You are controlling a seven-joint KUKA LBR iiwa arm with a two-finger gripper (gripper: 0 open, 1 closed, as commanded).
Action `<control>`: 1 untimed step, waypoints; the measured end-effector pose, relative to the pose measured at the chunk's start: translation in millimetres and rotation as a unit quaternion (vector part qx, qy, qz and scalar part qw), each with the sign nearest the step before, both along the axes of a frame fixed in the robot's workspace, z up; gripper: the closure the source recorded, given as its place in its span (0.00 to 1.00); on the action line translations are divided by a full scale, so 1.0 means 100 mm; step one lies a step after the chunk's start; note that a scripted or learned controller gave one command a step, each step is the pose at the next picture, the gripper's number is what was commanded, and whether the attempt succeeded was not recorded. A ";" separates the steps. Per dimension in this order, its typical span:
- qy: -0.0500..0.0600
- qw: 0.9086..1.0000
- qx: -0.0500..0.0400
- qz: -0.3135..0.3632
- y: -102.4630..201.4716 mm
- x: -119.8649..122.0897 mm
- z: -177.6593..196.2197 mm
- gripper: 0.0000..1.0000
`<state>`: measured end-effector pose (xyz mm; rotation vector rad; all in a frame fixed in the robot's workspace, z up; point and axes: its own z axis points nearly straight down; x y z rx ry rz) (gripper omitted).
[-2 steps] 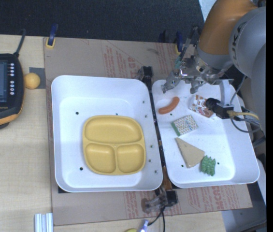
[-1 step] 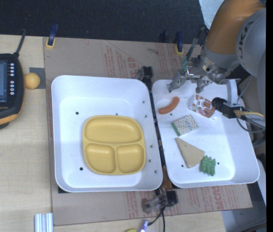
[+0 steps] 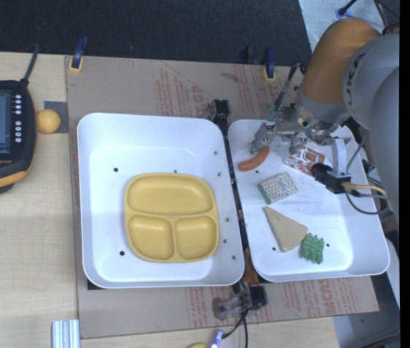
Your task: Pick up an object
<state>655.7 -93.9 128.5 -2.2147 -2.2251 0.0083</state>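
The fingers [image 3: 264, 138] hang low over the far corner of the right bin [image 3: 368, 263], just above the sausage [image 3: 252, 161], and whether they are spread or closed cannot be told from here; nothing is seen between them. The sausage lies tight against the bin's wall, so a descent could strike the rim or wall, or pinch one rounded end and squirt it away. The checkered block [image 3: 277, 187], the tan wedge [image 3: 285, 228], the green piece [image 3: 312, 247] and a printed packet [image 3: 307, 159] under the wrist lie near enough to be nudged, while the left bin [image 3: 99, 194] with its yellow tray [image 3: 170, 216] sits apart on the surface [image 3: 23, 267].
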 end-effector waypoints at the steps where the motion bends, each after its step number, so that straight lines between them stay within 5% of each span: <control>1: 0.000 1.000 0.000 0.000 -0.03 0.00 -0.12 0.00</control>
